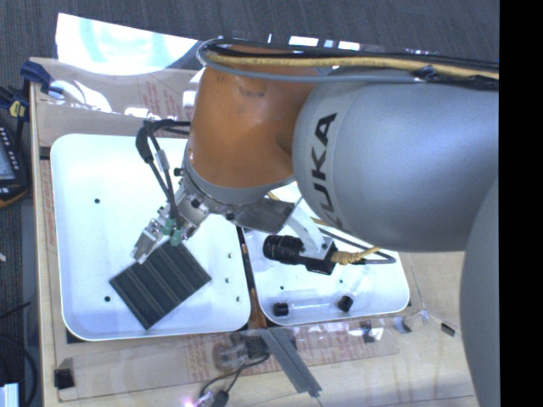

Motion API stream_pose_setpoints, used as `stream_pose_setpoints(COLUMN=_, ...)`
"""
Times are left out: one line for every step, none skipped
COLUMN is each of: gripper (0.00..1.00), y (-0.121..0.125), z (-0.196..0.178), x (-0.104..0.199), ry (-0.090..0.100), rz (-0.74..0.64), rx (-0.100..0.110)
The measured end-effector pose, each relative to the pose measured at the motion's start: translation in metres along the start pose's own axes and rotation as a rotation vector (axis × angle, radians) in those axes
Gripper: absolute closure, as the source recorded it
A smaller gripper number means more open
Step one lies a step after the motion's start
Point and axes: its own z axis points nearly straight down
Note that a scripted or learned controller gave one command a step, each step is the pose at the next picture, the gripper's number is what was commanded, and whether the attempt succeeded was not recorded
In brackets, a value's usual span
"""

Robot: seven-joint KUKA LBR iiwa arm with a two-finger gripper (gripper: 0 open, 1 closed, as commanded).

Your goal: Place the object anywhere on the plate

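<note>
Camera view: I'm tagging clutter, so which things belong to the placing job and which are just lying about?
Job: dark ribbed plate in the left bin; gripper at its upper corner; clear tube-like thing in the right bin, possibly the object.
Lying about: grey strip in front of the bins; black device at the bench's left edge.

Light is bright and even, coming from overhead. The left bin (76, 227) reads near-white, and its bare floor toward the far-left corner is close to washed out. There is strong glare on a glossy sheet (110, 41) past the bench's far-left corner, white with a cyan cast. The arm (399, 168) carries a broad, soft highlight on its grey casing, and its edges look slightly soft. The strip of the right bin (382, 299) seen below it stays bright, with only gentle shading. The dark ribbed plate (161, 285) keeps its grooves legible. Mild grain throughout; fine detail is smeared.
</note>
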Motion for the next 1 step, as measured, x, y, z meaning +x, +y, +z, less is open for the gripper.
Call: stream_pose_setpoints(gripper=1.0, y=0.0388, z=0.0992, x=0.0427, ry=0.002, rz=0.118, rx=0.007)
